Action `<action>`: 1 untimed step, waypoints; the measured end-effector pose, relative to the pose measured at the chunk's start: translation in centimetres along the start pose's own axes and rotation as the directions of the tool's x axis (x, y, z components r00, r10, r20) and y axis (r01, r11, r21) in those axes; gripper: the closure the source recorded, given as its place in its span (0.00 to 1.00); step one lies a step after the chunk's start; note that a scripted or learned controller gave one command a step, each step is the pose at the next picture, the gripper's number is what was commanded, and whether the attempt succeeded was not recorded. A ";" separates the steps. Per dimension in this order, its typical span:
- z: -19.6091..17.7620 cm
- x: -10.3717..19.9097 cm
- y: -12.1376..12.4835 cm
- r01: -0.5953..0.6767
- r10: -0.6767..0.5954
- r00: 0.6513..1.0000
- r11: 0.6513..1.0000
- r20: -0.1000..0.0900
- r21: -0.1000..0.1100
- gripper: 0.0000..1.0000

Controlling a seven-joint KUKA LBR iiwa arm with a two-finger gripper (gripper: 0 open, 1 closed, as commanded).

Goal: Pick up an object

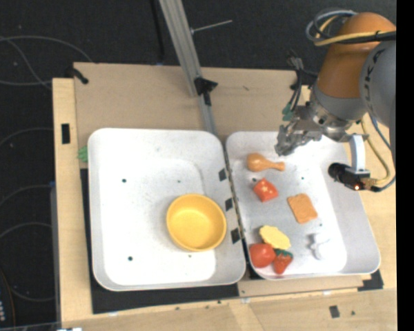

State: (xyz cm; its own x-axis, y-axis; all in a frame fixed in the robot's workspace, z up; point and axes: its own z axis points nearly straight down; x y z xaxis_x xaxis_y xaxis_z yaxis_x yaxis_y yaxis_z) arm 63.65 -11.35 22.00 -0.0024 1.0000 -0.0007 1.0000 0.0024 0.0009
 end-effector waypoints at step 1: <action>0.3 5.1 0.3 0.004 -0.004 1.000 1.000 -0.002 0.001 1.00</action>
